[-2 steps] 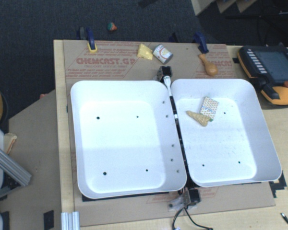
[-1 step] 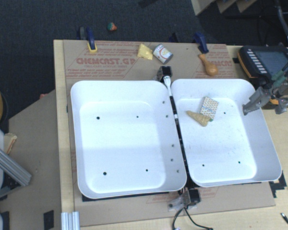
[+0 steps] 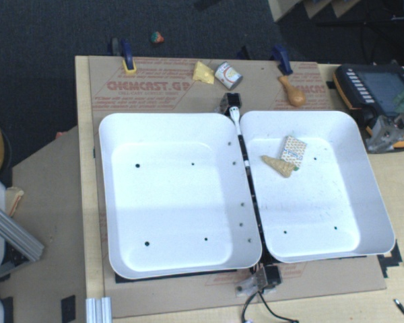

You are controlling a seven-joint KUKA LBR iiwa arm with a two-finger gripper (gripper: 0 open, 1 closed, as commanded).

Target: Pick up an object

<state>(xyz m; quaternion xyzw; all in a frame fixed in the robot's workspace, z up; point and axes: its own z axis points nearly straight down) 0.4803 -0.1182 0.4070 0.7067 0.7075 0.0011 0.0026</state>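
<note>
Whether the pincer is apart or together cannot be told from this view, and nothing suggests it has a thing in its hold; I judge the pick as not yet begun.

The likeliest targets lie in the right bin (image 3: 363,200), in its upper middle part. One is a tan wedge (image 3: 276,165), lying flat with its narrow tip toward the left bin (image 3: 114,200). The other is a small white packet (image 3: 294,151) with a faint speckled print, flat and a little tilted. The packet's lower corner touches or slightly overlaps the wedge's broad end; which one lies on top is hard to tell.

To do this step well, the arm should probably come straight down over one piece only. The wedge looks the better choice, being thicker than the packet. Closing across its narrow width, away from the end that meets the packet, should keep the packet from being dragged along. The flat packet offers little to grip and may slide on the smooth white floor.

Beyond the bins, on the counter (image 3: 87,180), lie a yellow wedge (image 3: 203,73), a small white box (image 3: 227,75) and a tan pear-shaped piece (image 3: 293,92), well apart from the targets.
</note>
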